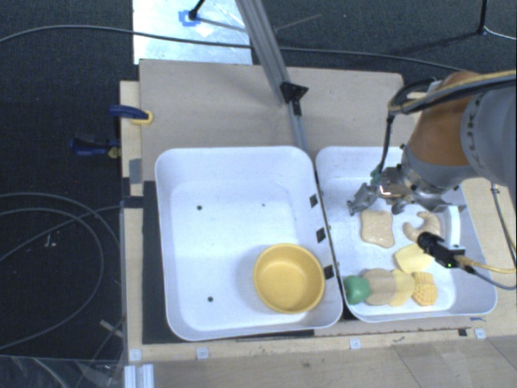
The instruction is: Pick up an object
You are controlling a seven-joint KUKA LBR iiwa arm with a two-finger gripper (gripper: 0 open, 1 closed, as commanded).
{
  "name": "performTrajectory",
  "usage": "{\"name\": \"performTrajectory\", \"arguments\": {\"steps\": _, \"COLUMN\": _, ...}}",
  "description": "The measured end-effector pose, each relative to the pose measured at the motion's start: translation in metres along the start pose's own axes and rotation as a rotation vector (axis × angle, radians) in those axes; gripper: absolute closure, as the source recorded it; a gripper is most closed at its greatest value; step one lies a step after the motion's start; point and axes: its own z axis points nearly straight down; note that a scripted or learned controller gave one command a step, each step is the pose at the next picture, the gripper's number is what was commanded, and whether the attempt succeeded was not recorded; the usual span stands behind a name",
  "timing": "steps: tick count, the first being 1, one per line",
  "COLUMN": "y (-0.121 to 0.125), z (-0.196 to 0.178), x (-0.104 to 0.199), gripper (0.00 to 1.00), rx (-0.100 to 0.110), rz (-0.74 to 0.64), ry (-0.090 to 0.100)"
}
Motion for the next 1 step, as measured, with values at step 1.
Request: {"name": "performTrajectory", "arguments": {"steps": 1, "y": 0.0019, "z": 0.0417, "x": 0.0, "gripper": 0.0, "rx": -0.008, "rz": 0.0, "ry": -0.002}}
